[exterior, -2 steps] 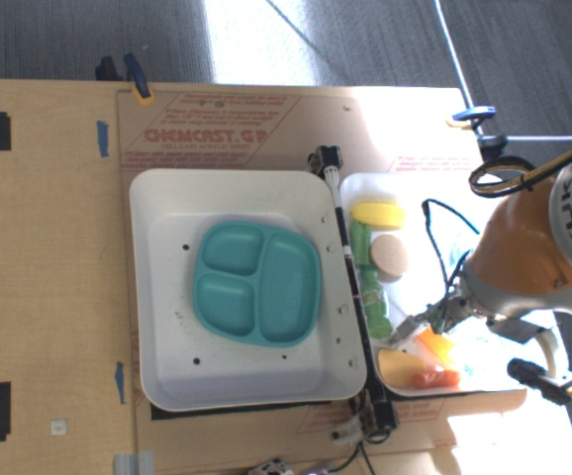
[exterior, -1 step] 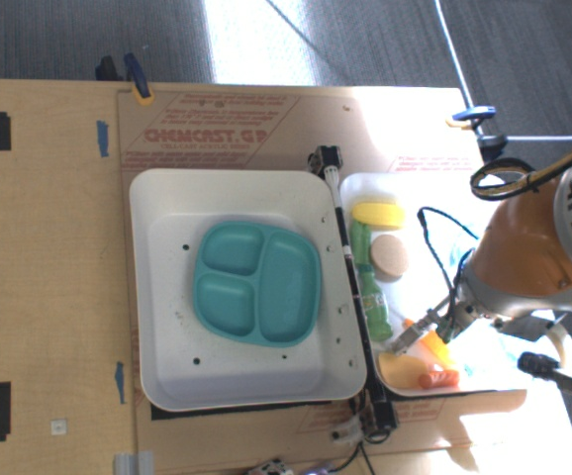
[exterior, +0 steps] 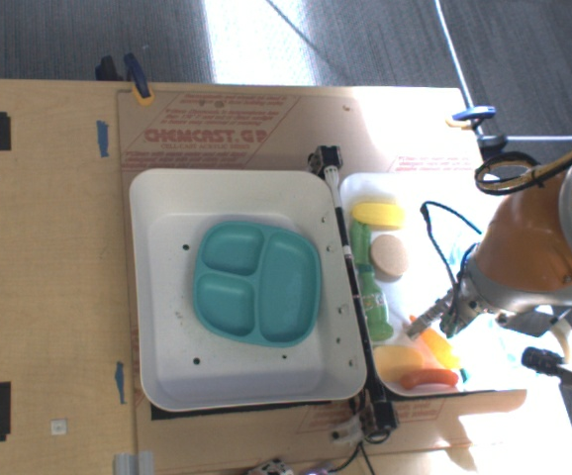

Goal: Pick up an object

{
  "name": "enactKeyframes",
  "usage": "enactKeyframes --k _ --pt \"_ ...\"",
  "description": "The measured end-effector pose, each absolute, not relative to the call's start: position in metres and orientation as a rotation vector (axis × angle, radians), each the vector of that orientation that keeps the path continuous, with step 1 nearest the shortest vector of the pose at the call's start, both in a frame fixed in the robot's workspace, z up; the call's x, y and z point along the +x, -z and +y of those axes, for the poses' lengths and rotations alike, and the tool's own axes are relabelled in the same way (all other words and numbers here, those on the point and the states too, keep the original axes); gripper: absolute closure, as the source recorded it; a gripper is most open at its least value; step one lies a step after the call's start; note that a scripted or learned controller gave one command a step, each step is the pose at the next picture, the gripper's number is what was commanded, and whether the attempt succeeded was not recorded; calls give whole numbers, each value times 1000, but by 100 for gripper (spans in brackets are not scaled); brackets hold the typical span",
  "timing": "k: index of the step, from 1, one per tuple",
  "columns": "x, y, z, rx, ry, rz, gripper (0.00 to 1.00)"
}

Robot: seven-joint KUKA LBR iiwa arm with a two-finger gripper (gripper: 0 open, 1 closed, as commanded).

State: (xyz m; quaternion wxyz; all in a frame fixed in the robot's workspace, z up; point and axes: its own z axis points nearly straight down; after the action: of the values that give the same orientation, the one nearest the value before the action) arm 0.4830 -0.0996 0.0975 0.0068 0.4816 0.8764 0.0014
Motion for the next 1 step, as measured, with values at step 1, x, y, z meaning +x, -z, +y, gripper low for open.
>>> enactKeyframes --k 1 --pt "483 -97 -100 1507 -4 2742 0"
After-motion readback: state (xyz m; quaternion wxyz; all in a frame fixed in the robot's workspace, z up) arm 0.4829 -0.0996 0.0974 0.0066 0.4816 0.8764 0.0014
